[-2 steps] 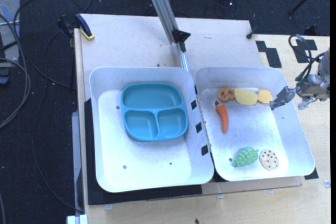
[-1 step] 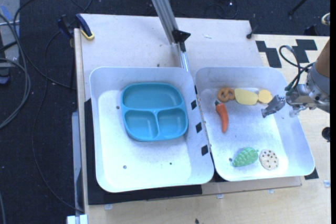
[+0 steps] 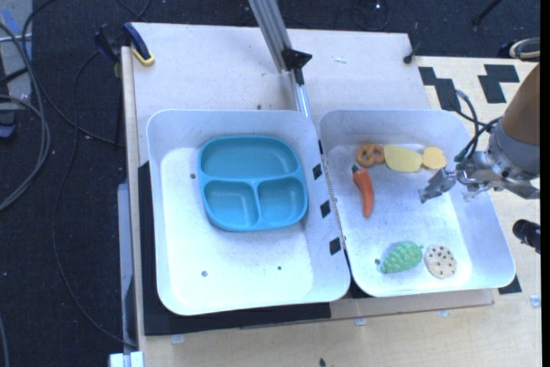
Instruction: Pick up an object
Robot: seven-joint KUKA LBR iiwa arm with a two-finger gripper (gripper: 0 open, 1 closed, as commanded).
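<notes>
Object to pick: none chosen yet, none lifted. Candidates all in the right bin (image 3: 481,223): a brown pretzel (image 3: 370,155) touching a pale yellow piece (image 3: 401,158), with a smaller yellow-orange piece (image 3: 435,157) just beside that, along the far side; an orange carrot (image 3: 366,191) below the pretzel, lying lengthwise near the bin's left wall; a green knobbly piece (image 3: 400,257) and a spotted cookie (image 3: 440,261) side by side near the front edge.

Claw (image 3: 438,185) low over the right bin's middle-right, near the yellow-orange piece, apart from it, nothing seen between the fingers. Open or closed: cannot tell, too small and blurred at this slant. Arm (image 3: 524,133) reaching in from the right, wrist over the bin's right rim.

Left bin (image 3: 172,271) holding a blue divided plate (image 3: 254,183), three compartments, nothing in them. Both bins on the table (image 3: 223,64).

Progress, as a judgement: early. Approach made, grasp not yet shown, lift wholly left. Nearest target likely the yellow-orange piece or the pale yellow one.
</notes>
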